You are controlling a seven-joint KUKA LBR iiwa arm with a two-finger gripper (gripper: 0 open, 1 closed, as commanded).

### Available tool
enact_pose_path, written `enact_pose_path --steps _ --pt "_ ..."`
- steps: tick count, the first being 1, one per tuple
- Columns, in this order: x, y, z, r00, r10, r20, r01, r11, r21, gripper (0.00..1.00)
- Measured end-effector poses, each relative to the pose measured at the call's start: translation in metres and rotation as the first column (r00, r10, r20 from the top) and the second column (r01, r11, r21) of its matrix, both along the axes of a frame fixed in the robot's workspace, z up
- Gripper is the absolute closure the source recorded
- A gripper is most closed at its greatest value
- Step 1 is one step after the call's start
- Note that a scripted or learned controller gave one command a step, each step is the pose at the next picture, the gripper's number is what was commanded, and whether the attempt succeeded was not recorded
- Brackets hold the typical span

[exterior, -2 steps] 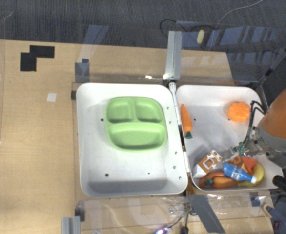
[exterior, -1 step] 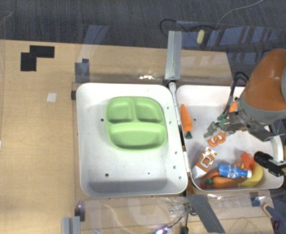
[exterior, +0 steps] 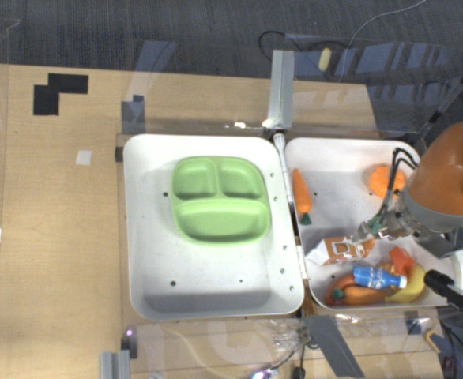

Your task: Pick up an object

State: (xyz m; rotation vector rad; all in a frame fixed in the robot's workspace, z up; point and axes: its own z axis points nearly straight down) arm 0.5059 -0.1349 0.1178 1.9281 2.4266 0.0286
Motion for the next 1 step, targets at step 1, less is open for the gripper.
enact_pose_path --steps 1 --pt "0.0362 0.037 0.0942 0.991 -0.13 -0.038 0.131 0.991 0.012 1.0"
